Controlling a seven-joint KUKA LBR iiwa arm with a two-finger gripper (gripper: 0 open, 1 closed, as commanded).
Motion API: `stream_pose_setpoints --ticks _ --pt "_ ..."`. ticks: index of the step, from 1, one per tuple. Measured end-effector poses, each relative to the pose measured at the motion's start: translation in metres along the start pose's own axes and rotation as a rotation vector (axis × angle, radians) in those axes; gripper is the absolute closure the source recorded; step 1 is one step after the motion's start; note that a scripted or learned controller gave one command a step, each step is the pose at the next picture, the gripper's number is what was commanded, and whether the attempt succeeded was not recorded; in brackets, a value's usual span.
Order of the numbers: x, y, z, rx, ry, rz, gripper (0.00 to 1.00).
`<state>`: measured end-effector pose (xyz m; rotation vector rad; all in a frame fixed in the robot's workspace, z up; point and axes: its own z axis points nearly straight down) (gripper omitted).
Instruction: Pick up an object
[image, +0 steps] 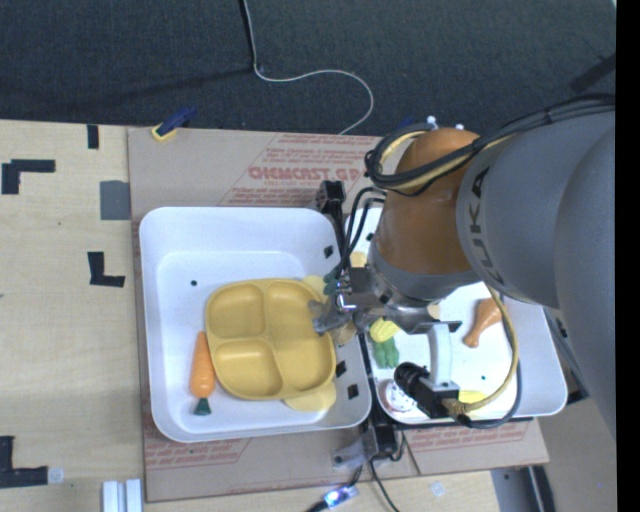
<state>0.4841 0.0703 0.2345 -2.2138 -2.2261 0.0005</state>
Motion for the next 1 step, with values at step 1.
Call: stream_pose_setpoints --ticks 1 --pt "0.0006 0.0088 0.0064 0.001 -0.002 0.003 1.0"
